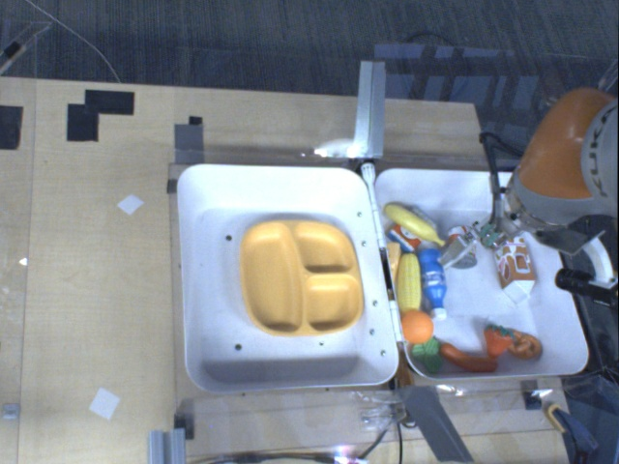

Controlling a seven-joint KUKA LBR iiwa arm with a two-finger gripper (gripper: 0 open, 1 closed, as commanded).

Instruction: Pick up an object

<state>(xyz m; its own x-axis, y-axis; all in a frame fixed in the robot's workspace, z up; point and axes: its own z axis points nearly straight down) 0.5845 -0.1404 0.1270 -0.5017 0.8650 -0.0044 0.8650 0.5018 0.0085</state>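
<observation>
grey arm in from 3 o'clock, gripper (472,242) low over the right bin (571,356).
yellow banana (413,222) lies just at the gripper's 9 o'clock, long axis running 10 to 4; blue bottle (432,284) and corn (409,279) at its 7. gripper state: cannot tell. carton (515,265) label too small to read.
</observation>
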